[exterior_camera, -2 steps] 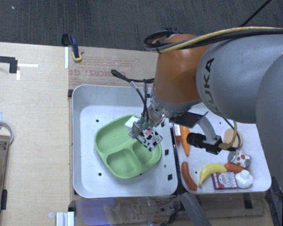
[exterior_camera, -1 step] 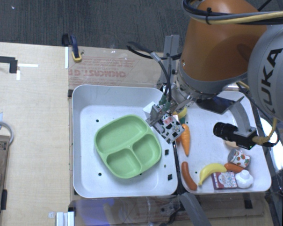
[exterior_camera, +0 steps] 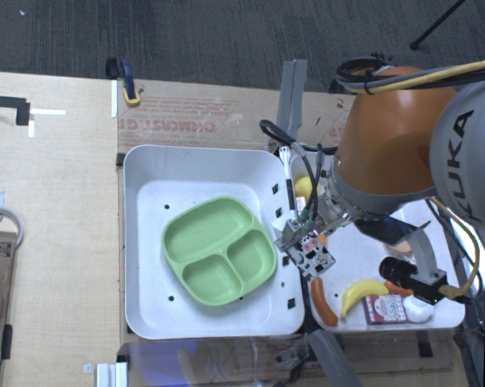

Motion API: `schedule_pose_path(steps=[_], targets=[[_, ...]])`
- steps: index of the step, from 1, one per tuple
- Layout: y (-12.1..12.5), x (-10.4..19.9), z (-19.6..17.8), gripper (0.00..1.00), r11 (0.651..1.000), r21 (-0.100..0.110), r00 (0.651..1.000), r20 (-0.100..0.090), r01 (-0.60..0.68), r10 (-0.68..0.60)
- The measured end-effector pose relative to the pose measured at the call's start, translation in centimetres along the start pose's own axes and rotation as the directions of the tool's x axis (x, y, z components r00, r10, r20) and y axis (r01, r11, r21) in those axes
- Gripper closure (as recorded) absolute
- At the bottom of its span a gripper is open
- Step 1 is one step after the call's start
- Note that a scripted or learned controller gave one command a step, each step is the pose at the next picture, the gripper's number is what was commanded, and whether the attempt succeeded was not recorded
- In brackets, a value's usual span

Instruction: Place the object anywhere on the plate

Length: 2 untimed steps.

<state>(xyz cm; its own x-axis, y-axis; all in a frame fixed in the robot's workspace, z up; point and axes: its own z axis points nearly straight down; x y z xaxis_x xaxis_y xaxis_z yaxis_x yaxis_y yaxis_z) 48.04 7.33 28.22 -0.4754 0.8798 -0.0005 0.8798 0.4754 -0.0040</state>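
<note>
Found the grey arm (exterior_camera: 389, 147) with its orange band bulking large to the right of the plate, above and past that plate's far-right side. Saw the left bin (exterior_camera: 141, 224), white and shallow, lying all round the plate and holding it near the middle. Noted the right bin (exterior_camera: 360, 250) just beyond, right of the plate, much of it covered by the arm.

Took the plate (exterior_camera: 218, 250) itself as green, rounded and split into three compartments, lying flat.

Spotted the gripper (exterior_camera: 304, 246) just right of the plate, low over the rims where the two bins met, close to the plate's right edge but not over it. Could not tell whether open or closed, nor whether gripping anything.

Counted the loose objects, all right of the plate and all in the right bin: a yellow banana (exterior_camera: 362, 294) at the lower right; a red box (exterior_camera: 386, 310) just past the banana; a reddish sausage (exterior_camera: 324, 303) nearest the plate's lower right; a small yellow object (exterior_camera: 304, 187) at the upper right, partly hidden by cables.
</note>
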Motion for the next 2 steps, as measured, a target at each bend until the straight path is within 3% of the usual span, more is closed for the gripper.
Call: schedule_pose_path(steps=[1,2], targets=[[0.0,0.0,0.0,0.00,1.000,0.000,1.000,0.000,0.000,0.000],[5.0,-0.9,1.7,0.00,1.000,-0.001,1.000,0.000,-0.019,0.019]])
